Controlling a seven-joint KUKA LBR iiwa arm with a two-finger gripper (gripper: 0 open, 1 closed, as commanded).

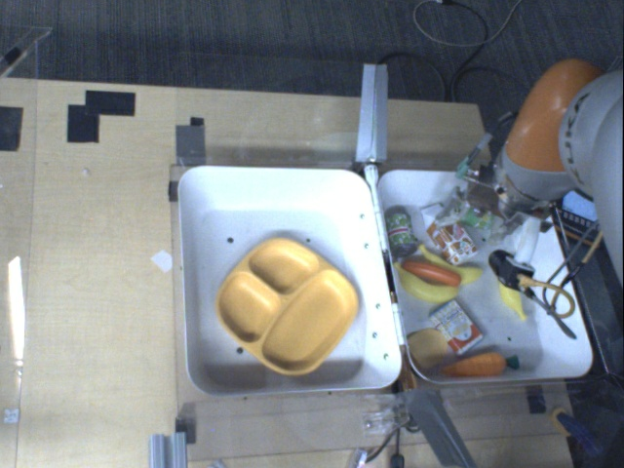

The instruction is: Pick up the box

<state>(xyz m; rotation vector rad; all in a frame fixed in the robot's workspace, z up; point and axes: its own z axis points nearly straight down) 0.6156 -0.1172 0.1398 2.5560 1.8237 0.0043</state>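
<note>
A small red-and-white box [451,241] lies tilted in the upper middle of the right bin [581,359]. A second small box [455,325], white with a red edge, lies nearer the front of that bin. My gripper [479,200] hangs at the bin's back, just up and right of the first box and low over it. The grey wrist and orange band [546,115] rise behind it. From this angle I cannot make out anything held.
The right bin also holds a dark can [399,228], a red sausage-like piece [430,272] on a yellow banana [441,287], a carrot [475,365], a tan lump [426,344] and a yellow piece [513,300]. The left bin [195,261] holds a yellow divided plate [287,303].
</note>
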